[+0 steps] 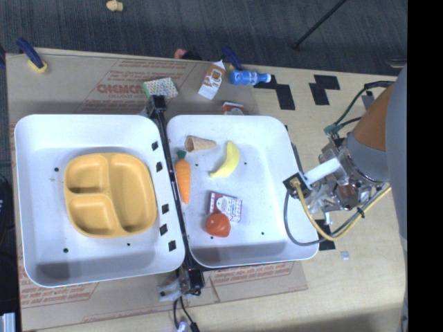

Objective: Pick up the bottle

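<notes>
Arm [387, 130] cut off at frame's right; only wrist end visible. Gripper [331, 200] a tangle of cables and metal just beside right bin's rim [296, 185]; finger state unreadable. Bottle [248, 78] on bench behind the bins: small, label illegible, far end blurred. Carton [212, 80] print too fine to read. Small pale object [114, 5] on floor at top, possibly food; too small to identify.

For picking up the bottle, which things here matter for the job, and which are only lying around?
For the job:
- blue bottle, lying on the bench behind the right bin
- pincer, beside the right bin's outer edge

Just lying about:
- banana
- carrot
- cone
- red fruit
- small carton
- yellow divided plate in the left bin
</notes>
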